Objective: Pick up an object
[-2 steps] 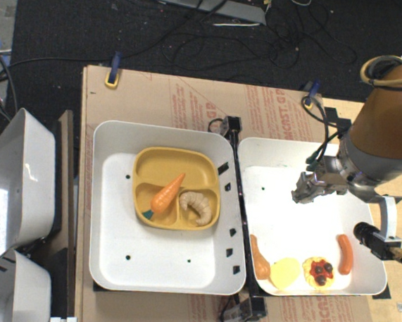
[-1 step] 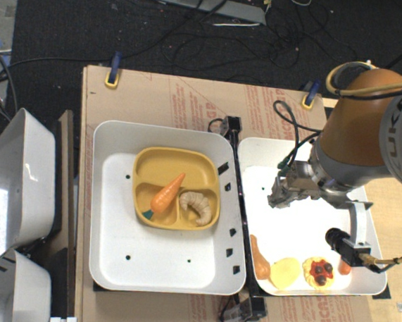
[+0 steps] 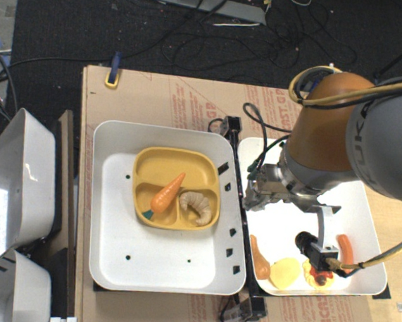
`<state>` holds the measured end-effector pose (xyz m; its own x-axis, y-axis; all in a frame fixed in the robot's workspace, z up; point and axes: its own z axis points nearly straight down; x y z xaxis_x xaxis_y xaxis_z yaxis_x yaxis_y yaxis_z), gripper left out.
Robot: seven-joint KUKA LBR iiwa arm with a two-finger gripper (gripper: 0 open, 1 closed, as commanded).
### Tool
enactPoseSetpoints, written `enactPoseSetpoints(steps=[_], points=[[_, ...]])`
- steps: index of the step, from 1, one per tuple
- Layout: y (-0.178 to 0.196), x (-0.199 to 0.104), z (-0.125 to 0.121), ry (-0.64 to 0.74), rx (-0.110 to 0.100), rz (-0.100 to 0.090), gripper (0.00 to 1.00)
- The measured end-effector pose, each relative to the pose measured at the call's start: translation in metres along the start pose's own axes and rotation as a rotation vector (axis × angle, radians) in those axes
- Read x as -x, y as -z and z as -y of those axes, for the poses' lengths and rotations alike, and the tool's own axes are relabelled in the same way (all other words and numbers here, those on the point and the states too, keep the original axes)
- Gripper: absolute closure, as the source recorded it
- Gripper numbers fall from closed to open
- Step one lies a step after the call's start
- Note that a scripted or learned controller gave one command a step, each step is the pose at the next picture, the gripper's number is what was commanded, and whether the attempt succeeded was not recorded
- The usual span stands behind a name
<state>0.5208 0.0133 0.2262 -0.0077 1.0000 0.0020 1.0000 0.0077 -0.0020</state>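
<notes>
My gripper (image 3: pixel 263 192) hangs under the grey and orange arm, over the left part of the right bin (image 3: pixel 366 208), close to the divider between the bins. Most of it is hidden by the wrist. In the right bin's near part lie a small orange carrot-like piece (image 3: pixel 259 258), a pale yellow round piece (image 3: pixel 284 272), a yellow and red toy (image 3: pixel 317 275) and a short orange-red sausage-like piece (image 3: pixel 346 250). None of them is seen in the gripper.
The left bin (image 3: pixel 108 240) holds a yellow divided plate (image 3: pixel 180 160) with an orange carrot (image 3: pixel 167 193) and a pale shrimp-like piece (image 3: pixel 196 206). Another white bin (image 3: pixel 12 174) stands off the bench at the left. Cables lie behind the bench.
</notes>
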Motion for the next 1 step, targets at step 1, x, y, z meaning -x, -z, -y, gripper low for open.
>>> enactPoseSetpoints(steps=[1], points=[[-0.0055, -0.0600, 0.0114, 0.002, 0.000, 0.000, 1.00]])
